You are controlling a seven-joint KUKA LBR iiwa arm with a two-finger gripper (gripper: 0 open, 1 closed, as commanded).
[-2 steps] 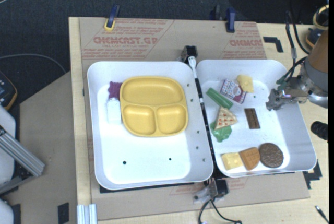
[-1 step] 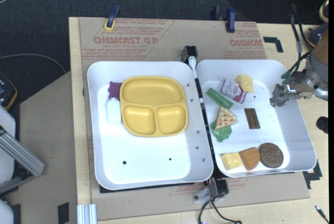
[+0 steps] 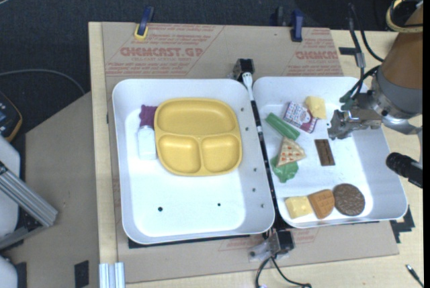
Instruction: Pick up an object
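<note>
Lettering in red, "CHEMCAST GP", runs across the brown protective sheet (image 3: 201,45) that covers the tabletop under both bins. The left bin (image 3: 188,213) is smooth white plastic with rounded corners; in it sits a glossy yellow divided plate (image 3: 197,135) with three compartments, and just beside its left edge lie a small white bottle (image 3: 146,143) and a purple piece (image 3: 148,115). The right bin (image 3: 376,166) holds toy food: a small printed packet (image 3: 300,116) whose writing is too small to read, a yellow lump (image 3: 315,106), a green stick (image 3: 282,127), a pizza wedge (image 3: 289,153) over a green leaf (image 3: 285,172), a brown bar (image 3: 324,152), a round brown cookie (image 3: 349,199), and two tan blocks (image 3: 310,204). The gripper (image 3: 339,124) hangs over the right bin near the yellow lump and the brown bar; whether its fingers are apart or together I cannot tell.
</note>
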